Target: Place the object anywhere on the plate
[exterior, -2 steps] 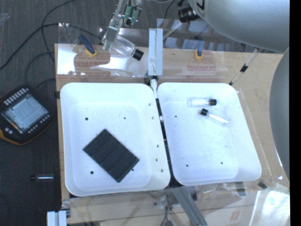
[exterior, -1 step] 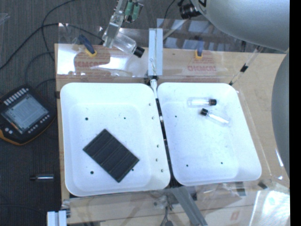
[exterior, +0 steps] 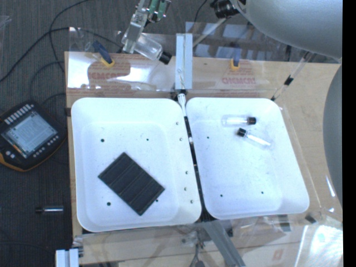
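We're seeing the gripper [exterior: 136, 41] pinching a vial [exterior: 150, 46] up behind the bins, well apart from the plate [exterior: 131, 183] in the left bin [exterior: 83, 149]; we're guessing it's slipping out mid-carry, or rolling off the plate once released

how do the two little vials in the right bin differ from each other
The upper vial lies nearly level across the right bin, its black cap pointing right; the lower vial lies slanted, its black cap at the upper-left end. The upper vial's clear body shows more plainly against the white; the lower vial's body nearly blends in. Both are small clear tubes with black caps, lying on their sides close together, apart from the dark plate in the left bin.
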Robot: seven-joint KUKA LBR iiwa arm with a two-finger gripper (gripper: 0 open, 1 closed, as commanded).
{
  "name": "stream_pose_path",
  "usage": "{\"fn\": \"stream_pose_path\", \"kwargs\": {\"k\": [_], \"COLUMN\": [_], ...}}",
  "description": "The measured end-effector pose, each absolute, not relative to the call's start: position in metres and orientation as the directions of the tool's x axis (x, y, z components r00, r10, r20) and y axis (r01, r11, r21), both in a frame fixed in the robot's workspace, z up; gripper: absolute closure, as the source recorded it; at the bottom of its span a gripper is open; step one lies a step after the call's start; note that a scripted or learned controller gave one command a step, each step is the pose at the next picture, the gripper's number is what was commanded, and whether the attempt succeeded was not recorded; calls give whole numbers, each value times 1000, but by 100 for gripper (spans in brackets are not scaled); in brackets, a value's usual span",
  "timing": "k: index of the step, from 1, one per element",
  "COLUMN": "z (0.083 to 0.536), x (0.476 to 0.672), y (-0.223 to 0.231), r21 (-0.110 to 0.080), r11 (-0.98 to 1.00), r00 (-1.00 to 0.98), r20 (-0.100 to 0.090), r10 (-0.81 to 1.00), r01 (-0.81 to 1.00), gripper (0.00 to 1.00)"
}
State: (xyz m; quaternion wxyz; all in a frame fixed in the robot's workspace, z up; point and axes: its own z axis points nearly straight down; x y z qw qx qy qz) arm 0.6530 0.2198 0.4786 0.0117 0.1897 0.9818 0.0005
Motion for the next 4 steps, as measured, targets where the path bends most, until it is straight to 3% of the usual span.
{"fn": "stream_pose_path", "kwargs": {"k": [4], "z": [517], "x": [656], "y": [221], "r21": [9], "r11": [926], "r00": [-926], "r20": [-38], "r10": [377], "r01": [377], "gripper": [100]}}
